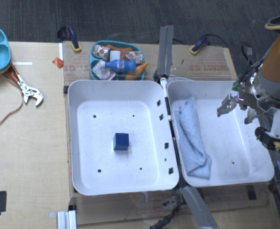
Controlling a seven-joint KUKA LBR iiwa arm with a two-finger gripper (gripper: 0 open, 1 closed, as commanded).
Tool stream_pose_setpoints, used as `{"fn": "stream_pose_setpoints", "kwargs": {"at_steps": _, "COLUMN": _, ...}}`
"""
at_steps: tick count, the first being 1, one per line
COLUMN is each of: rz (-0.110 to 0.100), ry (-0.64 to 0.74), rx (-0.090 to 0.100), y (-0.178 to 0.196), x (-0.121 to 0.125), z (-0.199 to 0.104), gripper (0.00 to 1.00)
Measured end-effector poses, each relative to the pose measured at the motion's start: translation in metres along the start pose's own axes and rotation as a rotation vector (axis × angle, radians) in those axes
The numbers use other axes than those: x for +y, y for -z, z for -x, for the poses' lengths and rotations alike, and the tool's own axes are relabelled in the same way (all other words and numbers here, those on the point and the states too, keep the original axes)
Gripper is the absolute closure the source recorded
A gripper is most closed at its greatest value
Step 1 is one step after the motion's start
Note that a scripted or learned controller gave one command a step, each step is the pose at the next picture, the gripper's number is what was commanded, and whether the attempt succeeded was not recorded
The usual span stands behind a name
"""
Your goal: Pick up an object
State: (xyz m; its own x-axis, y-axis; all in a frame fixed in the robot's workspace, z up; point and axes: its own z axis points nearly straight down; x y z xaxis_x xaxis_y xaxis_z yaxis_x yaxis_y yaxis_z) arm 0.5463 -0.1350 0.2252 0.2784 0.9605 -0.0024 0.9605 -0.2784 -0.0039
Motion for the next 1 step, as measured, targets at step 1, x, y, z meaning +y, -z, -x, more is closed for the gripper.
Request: {"fn": "stream_pose_setpoints", "kwargs": {"at_steps": 1, "rz": -0.002, "ry": -0.026, "rx": 0.000, "y": -0.0364, "x": -0.0452, "z": -0.0548, "gripper": 0.00}}
